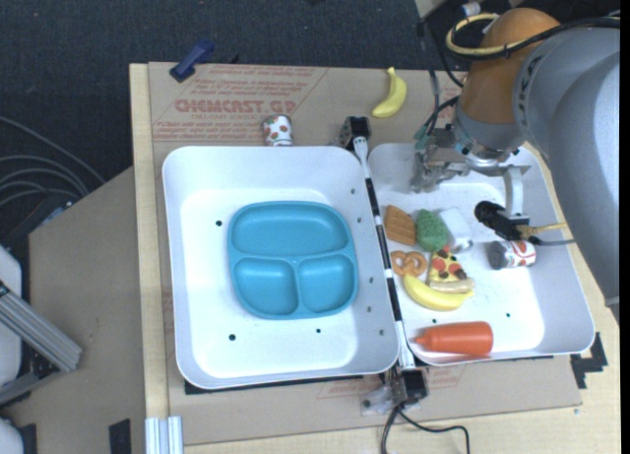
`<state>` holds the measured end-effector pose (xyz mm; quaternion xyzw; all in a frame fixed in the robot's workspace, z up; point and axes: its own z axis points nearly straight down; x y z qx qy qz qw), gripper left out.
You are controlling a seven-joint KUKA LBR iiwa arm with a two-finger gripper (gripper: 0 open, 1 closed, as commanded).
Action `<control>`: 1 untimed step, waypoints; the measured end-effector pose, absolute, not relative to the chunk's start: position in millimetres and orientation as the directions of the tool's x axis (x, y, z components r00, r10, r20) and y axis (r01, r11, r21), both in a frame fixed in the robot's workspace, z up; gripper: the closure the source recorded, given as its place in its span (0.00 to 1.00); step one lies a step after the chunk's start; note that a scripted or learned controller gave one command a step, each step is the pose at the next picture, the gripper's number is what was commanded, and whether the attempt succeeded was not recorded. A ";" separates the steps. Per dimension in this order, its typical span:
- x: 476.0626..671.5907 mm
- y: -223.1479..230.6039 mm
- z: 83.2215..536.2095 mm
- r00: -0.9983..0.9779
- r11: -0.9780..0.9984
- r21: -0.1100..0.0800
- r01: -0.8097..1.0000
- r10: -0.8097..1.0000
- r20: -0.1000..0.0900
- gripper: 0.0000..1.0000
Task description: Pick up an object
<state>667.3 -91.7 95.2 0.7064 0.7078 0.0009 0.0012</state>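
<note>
In the right bin, at the near end, lies a red sausage. Past it sit a banana, a pizza slice, a pretzel and a green veggie. The left bin holds a blue plate. At the far end, the gripper hangs low; I cannot tell its grip. It should drop straight onto one toy, well apart from others.

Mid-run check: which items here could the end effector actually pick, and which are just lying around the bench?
Job items, right bin: banana, orange-red bottle, pretzel, green toy, cracker; end effector above its far end.

Lying about: blue tray in left bin, second banana on the bench, blue clip.
</note>
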 end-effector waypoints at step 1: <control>667.2 -91.6 95.0 -0.002 0.002 0.003 1.000 1.000 0.000 0.00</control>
